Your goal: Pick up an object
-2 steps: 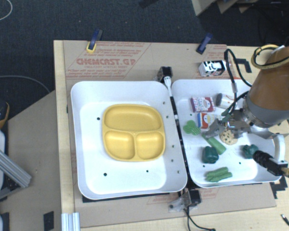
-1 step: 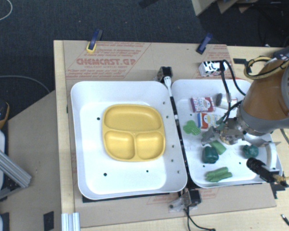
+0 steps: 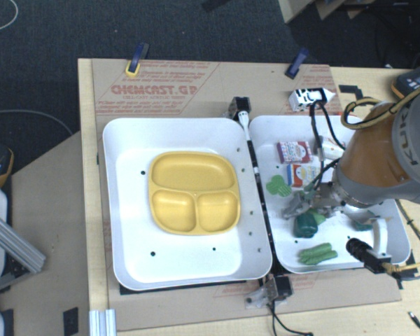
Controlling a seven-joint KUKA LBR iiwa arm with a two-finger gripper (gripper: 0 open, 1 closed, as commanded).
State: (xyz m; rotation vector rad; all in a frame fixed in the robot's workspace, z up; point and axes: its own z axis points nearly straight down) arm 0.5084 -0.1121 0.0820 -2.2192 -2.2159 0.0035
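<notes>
My gripper (image 3: 306, 206) hangs low over the middle of the right bin (image 3: 399, 247), with the arm reaching in from the right. Just in front of it, touching or nearly so, is a dark green cup-like object (image 3: 307, 224). A green leafy toy (image 3: 277, 185) lies to the gripper's left. A light green pod-shaped toy (image 3: 316, 254) rests near the bin's front wall. Behind the gripper stand a small red-and-white carton (image 3: 294, 150) and an orange-and-white box (image 3: 303, 174). A teal object (image 3: 364, 223) peeks out from under the arm.
The left bin (image 3: 126, 250) holds a yellow divided plate (image 3: 194, 191) in its middle. The two bins meet along a black-clipped seam (image 3: 255, 180). Cardboard covers the bench around them, with clamps at the back edge.
</notes>
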